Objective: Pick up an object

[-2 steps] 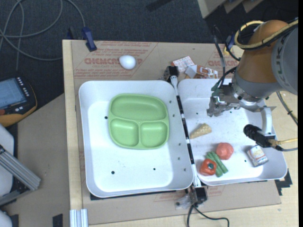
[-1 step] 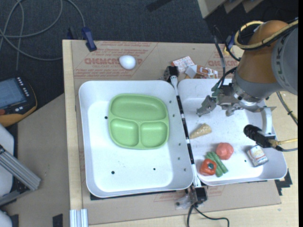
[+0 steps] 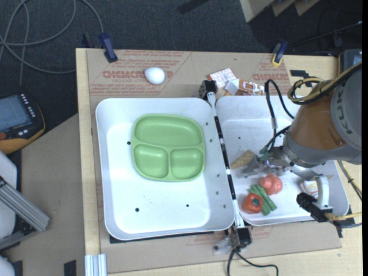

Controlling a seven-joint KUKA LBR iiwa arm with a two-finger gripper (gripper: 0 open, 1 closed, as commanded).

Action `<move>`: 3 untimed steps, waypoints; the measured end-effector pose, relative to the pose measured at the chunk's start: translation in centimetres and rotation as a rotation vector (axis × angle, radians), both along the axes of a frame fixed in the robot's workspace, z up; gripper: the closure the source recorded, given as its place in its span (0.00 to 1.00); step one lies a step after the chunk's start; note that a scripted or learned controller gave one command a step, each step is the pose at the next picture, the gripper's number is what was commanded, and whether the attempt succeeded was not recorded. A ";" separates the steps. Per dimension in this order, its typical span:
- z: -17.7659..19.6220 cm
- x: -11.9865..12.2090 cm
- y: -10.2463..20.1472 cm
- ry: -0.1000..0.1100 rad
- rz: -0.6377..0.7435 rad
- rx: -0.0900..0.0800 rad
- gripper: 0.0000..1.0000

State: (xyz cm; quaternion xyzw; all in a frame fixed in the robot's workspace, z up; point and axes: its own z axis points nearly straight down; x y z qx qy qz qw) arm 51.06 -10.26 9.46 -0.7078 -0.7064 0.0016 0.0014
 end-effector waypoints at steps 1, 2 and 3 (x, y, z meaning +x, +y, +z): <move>-1.1 -3.2 -1.6 -0.001 0.001 0.001 0.00; 0.0 -3.1 -1.6 -0.007 0.001 0.000 1.00; 9.0 -1.0 7.4 -0.004 0.004 0.001 1.00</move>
